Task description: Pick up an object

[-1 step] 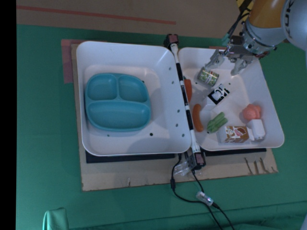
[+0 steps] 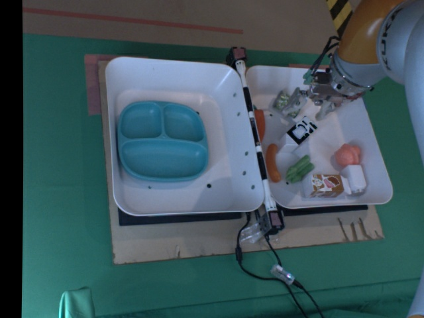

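Camera view: pincer point(image 2: 317, 106) hangs over the right shallow white bin point(image 2: 377, 177), fingers apart, nothing between them. Black-and-white printed small box point(image 2: 301, 130) lies just below-left of the pincer, long axis diagonal.

Probably a lab: hazard-striped floor tape point(image 2: 338, 2)

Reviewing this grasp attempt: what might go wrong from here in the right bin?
The gripper hangs over several items lying close together: a greenish item and a black-and-white box. It may nudge one and miss both. The carton and orange toy lie near the bin's right wall, leaving little room there.
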Controlling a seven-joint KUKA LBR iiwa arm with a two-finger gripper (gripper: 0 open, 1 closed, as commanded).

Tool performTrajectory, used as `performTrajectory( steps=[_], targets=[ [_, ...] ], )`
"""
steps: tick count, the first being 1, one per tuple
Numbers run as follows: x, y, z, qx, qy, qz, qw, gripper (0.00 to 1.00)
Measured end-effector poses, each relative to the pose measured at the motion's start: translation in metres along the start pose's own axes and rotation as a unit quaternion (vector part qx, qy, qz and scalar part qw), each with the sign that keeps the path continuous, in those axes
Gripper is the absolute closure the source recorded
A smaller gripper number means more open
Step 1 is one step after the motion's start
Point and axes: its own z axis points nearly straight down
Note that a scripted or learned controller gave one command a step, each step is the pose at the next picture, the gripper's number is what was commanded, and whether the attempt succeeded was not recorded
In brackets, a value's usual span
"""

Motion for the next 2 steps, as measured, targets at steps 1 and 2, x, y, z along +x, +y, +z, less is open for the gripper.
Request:
performTrajectory(
  steps=[1,2],
  targets=[
    [0.001,-0.0299,0.0195,-0.003,0.0,-0.001,1.0,0.0],
    [0.001,-0.03,0.0195,-0.003,0.0,-0.001,1.0,0.0]
  ],
)
